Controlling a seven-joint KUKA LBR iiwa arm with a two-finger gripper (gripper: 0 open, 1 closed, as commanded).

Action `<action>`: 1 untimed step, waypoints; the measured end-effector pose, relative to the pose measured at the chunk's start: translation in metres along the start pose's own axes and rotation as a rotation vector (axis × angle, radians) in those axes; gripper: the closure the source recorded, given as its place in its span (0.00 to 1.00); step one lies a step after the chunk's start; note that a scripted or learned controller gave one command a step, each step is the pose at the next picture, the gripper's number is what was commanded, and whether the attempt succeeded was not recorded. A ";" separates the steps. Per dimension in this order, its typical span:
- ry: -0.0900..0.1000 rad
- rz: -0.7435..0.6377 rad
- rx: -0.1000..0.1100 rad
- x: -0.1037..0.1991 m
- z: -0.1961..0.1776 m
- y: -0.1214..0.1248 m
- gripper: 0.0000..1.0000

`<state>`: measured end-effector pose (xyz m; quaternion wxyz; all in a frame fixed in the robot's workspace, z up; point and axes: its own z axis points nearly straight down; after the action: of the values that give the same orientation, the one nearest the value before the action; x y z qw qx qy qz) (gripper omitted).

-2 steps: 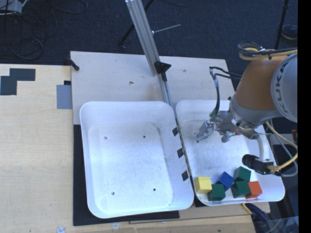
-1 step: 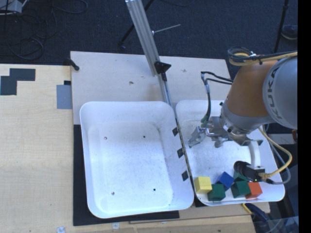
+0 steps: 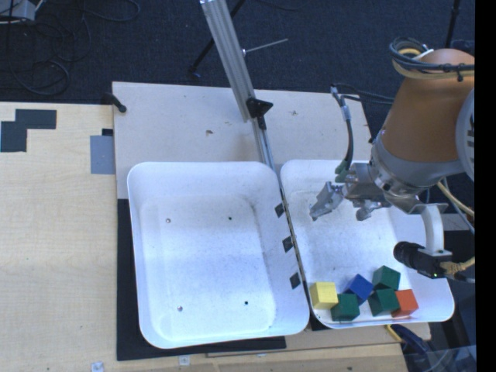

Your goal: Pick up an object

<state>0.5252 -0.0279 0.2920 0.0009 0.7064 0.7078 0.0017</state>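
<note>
Several small blocks lie clustered in the near corner of the right bin point(image 3: 310, 231): a yellow block point(image 3: 325, 294), a blue block point(image 3: 359, 286), three green blocks point(image 3: 346, 307) point(image 3: 386, 277) point(image 3: 381, 301) and an orange-red block point(image 3: 404, 303). My gripper point(image 3: 343, 208) hangs over the middle of the right bin, well behind the blocks and apart from them. It is open, with one finger point(image 3: 322, 204) toward the divider, and only bare bin floor shows between the fingers.
The left bin point(image 3: 147, 208) sits beside the right one, with a row of black clips point(image 3: 287, 243) along their shared edge. A slanted metal rail point(image 3: 232, 60) rises behind the bins. A black camera or connector point(image 3: 418, 258) juts out by the right bin's rim.
</note>
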 end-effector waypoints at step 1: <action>-0.001 0.003 0.013 -0.002 0.057 -0.011 0.00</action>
<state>0.5140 -0.0298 0.2352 -0.0033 0.7074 0.7068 -0.0030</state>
